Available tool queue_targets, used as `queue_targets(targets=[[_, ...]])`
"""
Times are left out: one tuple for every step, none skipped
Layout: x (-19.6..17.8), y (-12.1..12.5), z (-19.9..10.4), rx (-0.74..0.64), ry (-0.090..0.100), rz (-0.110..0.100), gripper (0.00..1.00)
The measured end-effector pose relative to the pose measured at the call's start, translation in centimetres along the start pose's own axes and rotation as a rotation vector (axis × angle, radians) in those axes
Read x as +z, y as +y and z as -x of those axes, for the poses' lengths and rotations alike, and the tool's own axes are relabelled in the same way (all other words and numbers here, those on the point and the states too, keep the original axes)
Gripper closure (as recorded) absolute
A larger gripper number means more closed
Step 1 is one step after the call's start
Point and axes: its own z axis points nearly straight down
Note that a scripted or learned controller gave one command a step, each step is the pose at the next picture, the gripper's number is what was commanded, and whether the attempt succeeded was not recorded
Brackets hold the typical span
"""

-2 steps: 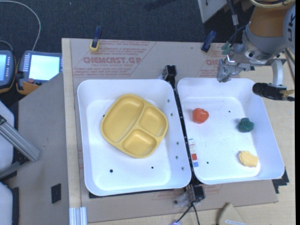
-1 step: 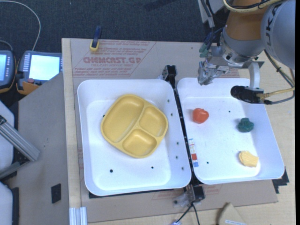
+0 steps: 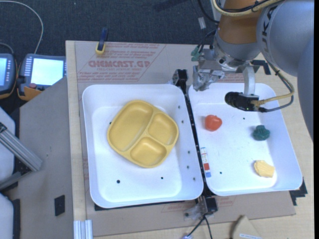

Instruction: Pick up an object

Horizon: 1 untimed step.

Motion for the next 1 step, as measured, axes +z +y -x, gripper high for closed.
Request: queue_targets(targets=[[0.22, -0.26, -4.96, 0.001, -0.001, 0.0, 1.0]])
